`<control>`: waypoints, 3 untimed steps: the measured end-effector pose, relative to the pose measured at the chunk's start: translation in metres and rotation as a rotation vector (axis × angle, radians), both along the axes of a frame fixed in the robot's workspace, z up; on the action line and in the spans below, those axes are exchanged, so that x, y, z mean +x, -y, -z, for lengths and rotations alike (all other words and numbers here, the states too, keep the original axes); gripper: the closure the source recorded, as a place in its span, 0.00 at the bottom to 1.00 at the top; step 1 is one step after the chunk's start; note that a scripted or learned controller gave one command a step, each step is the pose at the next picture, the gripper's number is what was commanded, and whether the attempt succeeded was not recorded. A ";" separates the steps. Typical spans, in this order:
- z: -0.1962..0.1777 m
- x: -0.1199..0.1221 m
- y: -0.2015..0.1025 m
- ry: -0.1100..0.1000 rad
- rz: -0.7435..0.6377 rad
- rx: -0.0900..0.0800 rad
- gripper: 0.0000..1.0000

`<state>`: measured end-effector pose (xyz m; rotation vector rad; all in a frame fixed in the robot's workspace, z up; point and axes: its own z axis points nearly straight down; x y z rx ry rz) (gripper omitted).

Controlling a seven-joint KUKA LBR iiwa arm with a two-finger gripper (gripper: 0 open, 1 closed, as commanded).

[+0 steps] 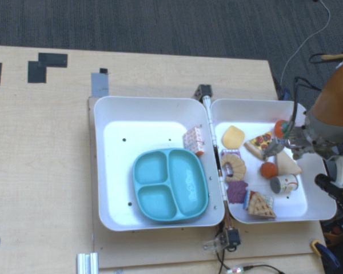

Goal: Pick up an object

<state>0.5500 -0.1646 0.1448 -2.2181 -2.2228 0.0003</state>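
A divided turquoise plastic plate [170,184] is seen in the left white bin [111,153]. The end effector [280,143] is positioned low over the right white bin [317,210], beside a pizza-slice toy [258,145] and an orange-red ball [268,169]; its grip state cannot be determined.

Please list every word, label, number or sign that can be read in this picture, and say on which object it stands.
No text can be read here.
Small pink-and-white box in the left bin, beside the blue divided plate: it has a printed pattern, too blurred to read.
White cup in the right bin: dark marks, too small to tell whether they are letters.
Dark squares on the bench: plain shapes, no writing.
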 end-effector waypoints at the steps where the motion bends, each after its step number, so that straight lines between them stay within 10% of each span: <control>1: 0.058 0.001 -0.037 0.007 -0.002 -0.001 0.00; 2: 0.046 0.003 -0.037 0.014 -0.004 -0.003 1.00; 3: -0.041 0.060 -0.094 0.006 -0.004 0.000 1.00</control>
